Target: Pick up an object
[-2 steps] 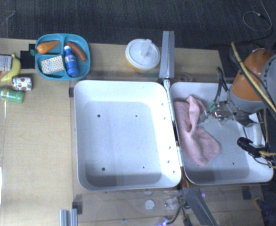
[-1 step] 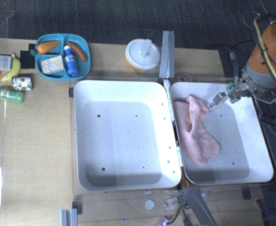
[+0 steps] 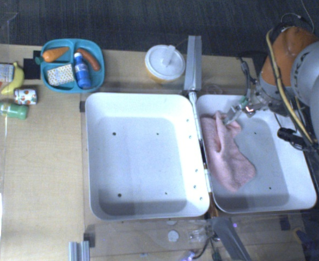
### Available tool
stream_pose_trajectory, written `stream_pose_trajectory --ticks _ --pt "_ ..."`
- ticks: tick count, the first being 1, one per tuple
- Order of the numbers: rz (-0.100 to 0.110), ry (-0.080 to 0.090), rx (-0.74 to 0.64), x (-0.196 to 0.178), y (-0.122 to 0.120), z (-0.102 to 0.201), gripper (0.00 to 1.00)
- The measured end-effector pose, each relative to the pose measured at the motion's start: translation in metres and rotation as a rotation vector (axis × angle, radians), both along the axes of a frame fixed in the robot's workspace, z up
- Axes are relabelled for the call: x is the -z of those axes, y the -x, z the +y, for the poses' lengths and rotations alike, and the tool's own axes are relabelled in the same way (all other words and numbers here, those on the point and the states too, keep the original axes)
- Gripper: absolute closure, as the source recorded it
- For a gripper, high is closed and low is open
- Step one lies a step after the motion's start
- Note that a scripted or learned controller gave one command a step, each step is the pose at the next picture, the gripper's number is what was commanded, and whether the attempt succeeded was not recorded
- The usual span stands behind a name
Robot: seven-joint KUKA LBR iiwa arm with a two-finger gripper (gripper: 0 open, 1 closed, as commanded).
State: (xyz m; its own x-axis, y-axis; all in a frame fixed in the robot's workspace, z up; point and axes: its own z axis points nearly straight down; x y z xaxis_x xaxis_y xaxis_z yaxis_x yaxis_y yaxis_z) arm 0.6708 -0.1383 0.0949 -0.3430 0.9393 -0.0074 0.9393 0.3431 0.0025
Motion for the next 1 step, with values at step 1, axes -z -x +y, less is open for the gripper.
stream_pose_trajectory --ticks 1 --pt "-0.008 -0.004 -0.133 0.0046 0.0341 0.0436 0.00"
